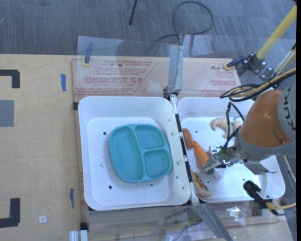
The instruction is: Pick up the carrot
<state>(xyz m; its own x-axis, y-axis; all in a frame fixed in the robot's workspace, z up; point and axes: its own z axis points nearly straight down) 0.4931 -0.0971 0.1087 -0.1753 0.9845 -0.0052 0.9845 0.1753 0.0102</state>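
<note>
You've got the arm (pixel 269 123) reaching in from the right, its orange band sitting over the right bin (pixel 275 188). The hand (pixel 211 164) hangs low in that bin's left half, right against the carrot (pixel 201 153). The carrot lies at a slant near the bin's left wall, orange, its lower end meeting the fingertips; you can't make out from here whether the fingers are spread or pressed onto it, the view is too cluttered there.

Just above the carrot lies a brownish rounded item (pixel 187 137), and by the bin's lower left corner sits another pale food piece (pixel 202 187). A cream-coloured curved item (pixel 219 124) rests further back in the same bin.

Over in the left bin (pixel 94 188) you see a teal divided plate (pixel 140 152), three compartments, lying flat near the middle.

Both bins sit on a light wooden counter (pixel 37 155) marked with black tape corners (pixel 12 78) and short blue tape strips (pixel 63 82). A clear sheet with red lettering (pixel 120 77) lies behind the bins, and beyond that grey carpet (pixel 56 23) with black cables (pixel 190 14) looping across it. A yellow pole (pixel 280 29) angles in at top right.
</note>
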